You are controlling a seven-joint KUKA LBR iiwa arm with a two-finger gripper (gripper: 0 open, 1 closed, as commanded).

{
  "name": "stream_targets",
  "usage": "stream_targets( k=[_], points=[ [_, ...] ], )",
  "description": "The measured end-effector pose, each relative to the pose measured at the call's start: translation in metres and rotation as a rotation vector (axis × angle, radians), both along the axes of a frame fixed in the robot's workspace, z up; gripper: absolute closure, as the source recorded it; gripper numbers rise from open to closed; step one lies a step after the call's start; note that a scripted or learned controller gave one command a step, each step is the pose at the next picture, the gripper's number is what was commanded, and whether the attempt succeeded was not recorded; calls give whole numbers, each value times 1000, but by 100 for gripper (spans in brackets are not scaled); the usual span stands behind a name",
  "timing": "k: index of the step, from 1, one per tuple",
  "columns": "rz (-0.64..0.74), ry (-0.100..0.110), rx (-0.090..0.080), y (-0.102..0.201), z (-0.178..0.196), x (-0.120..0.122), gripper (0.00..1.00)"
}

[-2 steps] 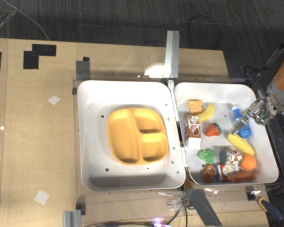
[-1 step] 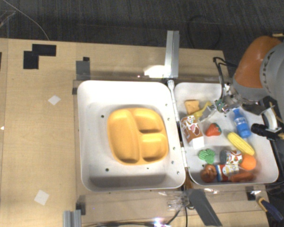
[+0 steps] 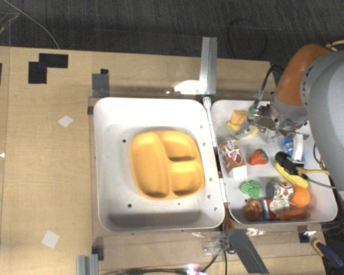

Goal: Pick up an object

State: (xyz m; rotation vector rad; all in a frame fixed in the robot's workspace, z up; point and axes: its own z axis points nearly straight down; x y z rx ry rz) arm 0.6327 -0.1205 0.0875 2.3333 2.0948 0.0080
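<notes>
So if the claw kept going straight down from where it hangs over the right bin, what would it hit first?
Probably the yellow piece right beneath the claw, near the pale yellow block at the back of the right bin. Depth is hard to judge from this slanted view, so it could meet bare bin floor instead.

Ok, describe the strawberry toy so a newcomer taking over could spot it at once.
Start at the right bin, the one crowded with toy food. Near its middle lies the strawberry, right of the brown-and-white carton and above the green leafy piece. It is the one plain red, pointed item there.
</notes>
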Motion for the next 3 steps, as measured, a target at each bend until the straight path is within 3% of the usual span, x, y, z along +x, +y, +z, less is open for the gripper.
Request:
stream_targets(
  k=[1,2,3],
  points=[
    [-258,21,3,16,-1,34,0],
    [-251,12,0,16,12,36,100],
    [-250,12,0,17,11,37,0]
  ],
)
